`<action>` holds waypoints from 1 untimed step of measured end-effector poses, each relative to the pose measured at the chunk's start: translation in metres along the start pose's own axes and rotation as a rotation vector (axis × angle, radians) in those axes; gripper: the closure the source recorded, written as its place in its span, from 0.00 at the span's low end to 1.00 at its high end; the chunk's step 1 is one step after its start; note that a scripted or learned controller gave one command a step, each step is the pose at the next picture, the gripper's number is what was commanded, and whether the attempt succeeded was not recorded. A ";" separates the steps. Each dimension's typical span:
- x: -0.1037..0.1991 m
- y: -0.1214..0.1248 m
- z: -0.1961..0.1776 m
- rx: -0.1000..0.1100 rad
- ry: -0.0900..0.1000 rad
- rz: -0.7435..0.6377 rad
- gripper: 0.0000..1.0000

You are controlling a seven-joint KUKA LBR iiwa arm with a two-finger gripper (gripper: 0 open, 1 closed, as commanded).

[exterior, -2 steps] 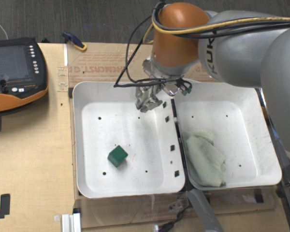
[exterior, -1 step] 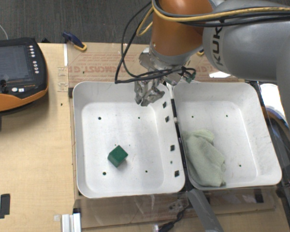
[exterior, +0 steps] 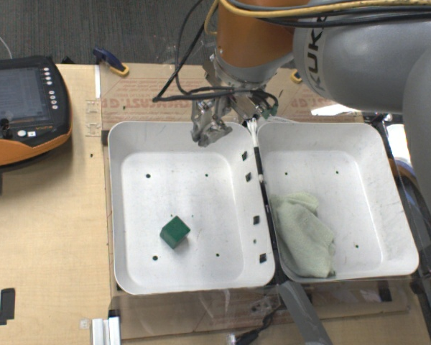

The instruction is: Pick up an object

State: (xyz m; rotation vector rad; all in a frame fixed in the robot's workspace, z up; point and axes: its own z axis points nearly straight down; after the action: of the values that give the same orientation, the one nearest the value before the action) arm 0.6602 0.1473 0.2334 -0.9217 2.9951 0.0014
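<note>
Two shallow white plastic bins sit side by side on the pale wooden desk (exterior: pixel 43 250), rims touching along the middle – a layout that keeps loose items corralled and within the arm's reach. In the left-hand bin (exterior: pixel 129 146) a small green cube (exterior: pixel 175 232) lies alone on the floor, towards the near-left part, well apart from every wall; open space on all sides should make it the easier pick. In the right-hand bin (exterior: pixel 366 142) a crumpled pale-green cloth (exterior: pixel 305 234) is bunched against the inner wall by the shared rim, a soft thing that would likely deform under a pinch. The grey arm with its orange band (exterior: pixel 262 20) reaches in from the right, and its metal gripper (exterior: pixel 212 129) hangs over the far edge of the left bin, near the shared rim and well away from the cube. Nothing lies between the jaws; whether they are spread or closed I cannot tell, as cabling and shadow clutter that area. Judged from this, no object is yet picked – the gripper would need to travel towards the near-left to reach the cube. A black and orange handheld control pendant (exterior: pixel 21 110) rests on the desk's left side, clear of the bins.
</note>
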 end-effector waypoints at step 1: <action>0.102 0.002 0.035 -0.002 0.005 -0.123 1.00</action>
State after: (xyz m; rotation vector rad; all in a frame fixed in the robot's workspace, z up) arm 0.5754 0.0918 0.1972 -1.1058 2.9384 0.0012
